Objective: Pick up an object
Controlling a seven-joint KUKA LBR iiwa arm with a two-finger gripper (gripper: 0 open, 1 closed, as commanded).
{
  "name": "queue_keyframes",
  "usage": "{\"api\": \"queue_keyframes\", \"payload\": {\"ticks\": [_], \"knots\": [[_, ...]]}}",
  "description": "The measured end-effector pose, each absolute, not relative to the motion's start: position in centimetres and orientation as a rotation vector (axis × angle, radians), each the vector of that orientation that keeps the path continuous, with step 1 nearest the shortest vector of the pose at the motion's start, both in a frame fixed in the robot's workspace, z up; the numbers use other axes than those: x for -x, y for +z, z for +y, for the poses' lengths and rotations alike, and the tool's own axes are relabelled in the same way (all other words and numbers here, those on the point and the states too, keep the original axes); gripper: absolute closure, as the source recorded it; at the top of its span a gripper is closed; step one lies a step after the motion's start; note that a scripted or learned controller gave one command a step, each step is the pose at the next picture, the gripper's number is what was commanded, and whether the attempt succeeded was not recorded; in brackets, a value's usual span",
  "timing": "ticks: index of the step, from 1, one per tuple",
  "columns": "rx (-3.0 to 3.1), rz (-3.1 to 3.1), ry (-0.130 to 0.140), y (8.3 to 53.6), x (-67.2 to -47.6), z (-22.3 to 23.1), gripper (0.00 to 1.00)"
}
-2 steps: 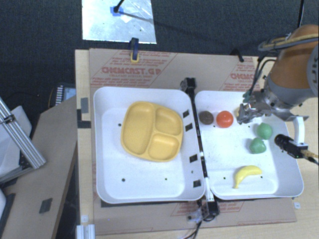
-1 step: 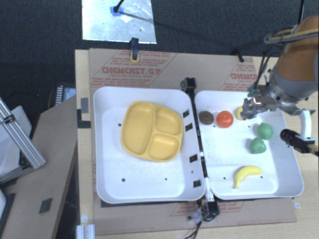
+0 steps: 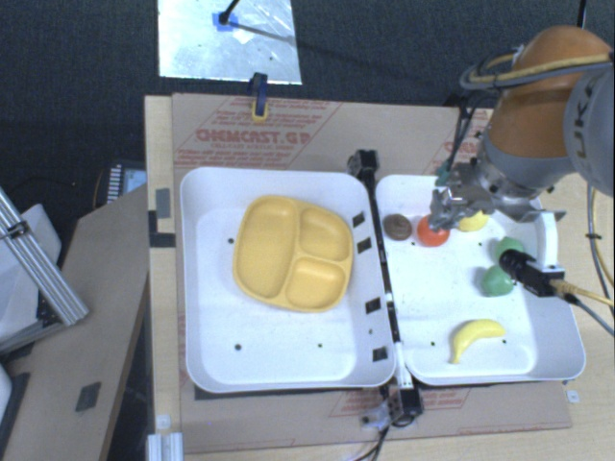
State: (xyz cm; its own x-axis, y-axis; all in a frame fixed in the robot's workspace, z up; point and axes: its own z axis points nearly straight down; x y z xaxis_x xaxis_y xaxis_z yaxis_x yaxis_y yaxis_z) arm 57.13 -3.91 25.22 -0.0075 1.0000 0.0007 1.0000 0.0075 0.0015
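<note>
My gripper (image 3: 441, 217) hangs over the back part of the right bin (image 3: 423, 353), directly above a small red-orange object (image 3: 432, 235) that it touches or nearly touches. A brown round piece (image 3: 396, 226) lies just left of that. Partly hidden behind the gripper on its right is a yellow object (image 3: 472, 223). Further right lie two green pieces, one (image 3: 509, 249) behind the other (image 3: 496, 280). A yellow banana (image 3: 476, 337) rests near the bin's front.
The left bin (image 3: 207, 344) holds a yellow divided plate (image 3: 292, 252). A black divider (image 3: 377, 248) runs between the two bins. The arm's grey and orange body (image 3: 543, 94) looms over the right bin's far right corner.
</note>
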Motion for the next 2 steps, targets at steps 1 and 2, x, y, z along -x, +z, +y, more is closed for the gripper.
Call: {"api": "queue_keyframes", "payload": {"ticks": [1,2], "knots": [[-2.212,2.232,0.002,25.4,-56.0,0.9,1.00],[-2.212,2.233,0.001,23.4,-55.2,5.9,1.00]]}}
